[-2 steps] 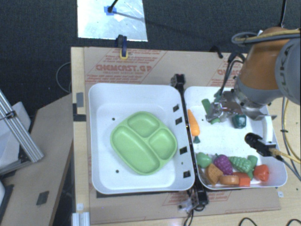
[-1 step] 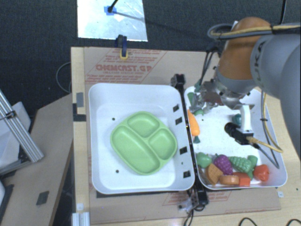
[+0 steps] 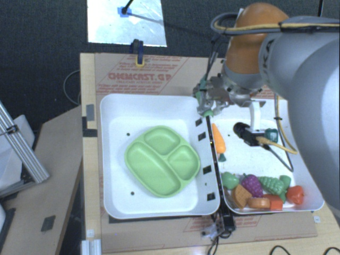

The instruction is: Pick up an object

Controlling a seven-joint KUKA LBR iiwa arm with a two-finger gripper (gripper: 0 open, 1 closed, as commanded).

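Lower the gripper [image 3: 208,110], whose opening you cannot tell from here, squarely over the toy carrot [image 3: 218,139] just below it at frame centre-right.

Orange toy carrot [image 3: 218,138] flat in right bin [image 3: 313,198], beside the divider.

Bench [image 3: 90,142] w/ cardboard sheet [image 3: 143,76]; 2 white bins on it: left bin [image 3: 114,158], right bin [image 3: 305,187].
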